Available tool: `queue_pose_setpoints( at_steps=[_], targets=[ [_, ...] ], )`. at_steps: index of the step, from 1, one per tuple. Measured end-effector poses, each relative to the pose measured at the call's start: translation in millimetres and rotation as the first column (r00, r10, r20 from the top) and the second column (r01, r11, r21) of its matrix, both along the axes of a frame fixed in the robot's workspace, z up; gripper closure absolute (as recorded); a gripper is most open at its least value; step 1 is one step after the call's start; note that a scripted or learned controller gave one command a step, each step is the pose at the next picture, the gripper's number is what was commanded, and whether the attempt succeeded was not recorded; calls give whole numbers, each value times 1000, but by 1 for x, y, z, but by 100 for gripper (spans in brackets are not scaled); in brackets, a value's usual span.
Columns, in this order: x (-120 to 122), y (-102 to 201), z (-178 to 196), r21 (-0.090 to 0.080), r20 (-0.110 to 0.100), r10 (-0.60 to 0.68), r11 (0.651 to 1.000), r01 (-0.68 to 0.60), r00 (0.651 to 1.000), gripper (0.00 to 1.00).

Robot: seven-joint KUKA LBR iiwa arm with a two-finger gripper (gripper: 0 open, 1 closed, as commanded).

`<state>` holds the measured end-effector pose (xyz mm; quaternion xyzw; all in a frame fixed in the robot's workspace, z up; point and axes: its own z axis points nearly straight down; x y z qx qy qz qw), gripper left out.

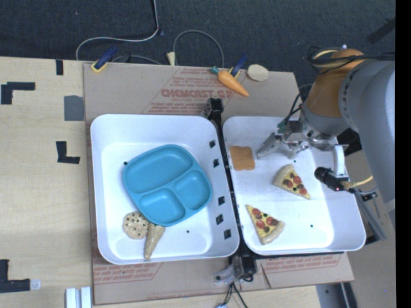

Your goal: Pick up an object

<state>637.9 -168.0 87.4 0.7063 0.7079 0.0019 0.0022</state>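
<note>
Camera view: two white bins side by side on cardboard. Left bin [103,172] has a blue divided plate [167,183] near centre, tilted; cookie [135,225] touching the plate's edge at 7 o'clock, cone-shaped wafer [153,239] just beside the cookie at 4 o'clock. Right bin [340,233] has a toast slice [242,158] at 9 o'clock near the divider, one pizza slice [292,181] around centre, a second pizza slice [264,222] at 7 o'clock of the first, well apart from it. Gripper [273,146] sits over the right bin at about 11 o'clock of centre, just beside the toast slice at its 2 o'clock, apart from it. Fingers spread, nothing between them. Arm [334,95] enters from 2 o'clock, orange band above the wrist. Outside the bins, on the cardboard at 12 o'clock: toy carrot [232,82] and a pale round piece [257,72] next to it. Cables run along the top edge.
</note>
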Motion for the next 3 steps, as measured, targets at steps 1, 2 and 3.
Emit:
queue_pose_setpoints(
  at_steps=[1, 2, 3],
  targets=[
    [-70, -25, 1, -3, 2, -4, 1000, 4, 1000, 0],
    [-18, 13, 0, -4, 0, 2, 1000, -2, 1000, 0],
    [-86, -23, 1, -3, 3, -4, 1000, 4, 1000, 0]
  ],
)
